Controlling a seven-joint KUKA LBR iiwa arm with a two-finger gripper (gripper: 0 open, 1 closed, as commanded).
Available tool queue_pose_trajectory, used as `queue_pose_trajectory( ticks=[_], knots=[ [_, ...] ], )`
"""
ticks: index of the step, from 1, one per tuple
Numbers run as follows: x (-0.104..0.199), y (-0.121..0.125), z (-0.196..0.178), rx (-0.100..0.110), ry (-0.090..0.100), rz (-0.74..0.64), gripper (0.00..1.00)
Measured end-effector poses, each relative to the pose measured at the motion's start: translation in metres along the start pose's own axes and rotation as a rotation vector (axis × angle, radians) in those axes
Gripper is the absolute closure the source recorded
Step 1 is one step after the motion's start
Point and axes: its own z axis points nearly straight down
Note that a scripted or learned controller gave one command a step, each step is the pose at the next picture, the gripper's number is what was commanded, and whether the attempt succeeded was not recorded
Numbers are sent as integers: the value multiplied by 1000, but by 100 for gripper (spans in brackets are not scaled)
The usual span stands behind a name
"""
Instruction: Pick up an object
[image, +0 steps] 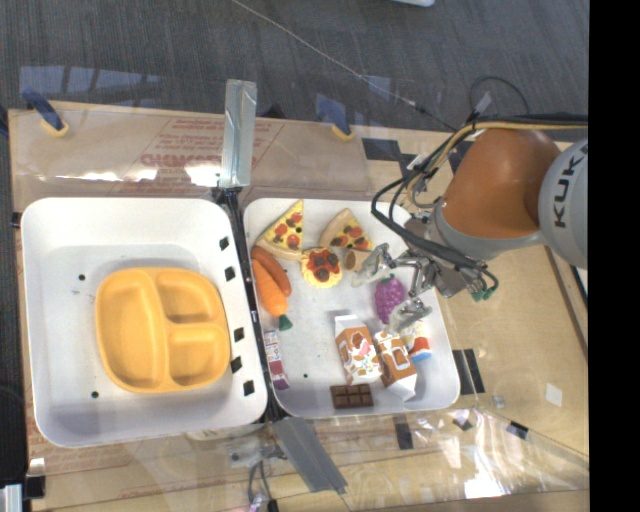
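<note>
Brown bench (120, 150) under clear plastic sheeting bears two shallow white bins. Camera view: the gripper (397, 283) hangs low in the right bin (445, 385), its fingers spread open around a purple grape bunch (389, 297), with nothing clamped. To its left lie a round tart (322, 266), two pizza slices (285, 228) and a carrot (271, 284); below it sit two small cartons (376, 357) and a chocolate bar (352, 397). Farther left, the left bin (60, 230) holds a yellow divided tray (160, 327).

Toys crowd the right bin (300, 405); left bin's yellow tray (160, 327) leaves margins.
</note>
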Motion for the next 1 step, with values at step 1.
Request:
queue_pose_trajectory(
  ticks=[1],
  knots=[
    [39, 23, 54, -1, 1, -40, 0]
  ],
)
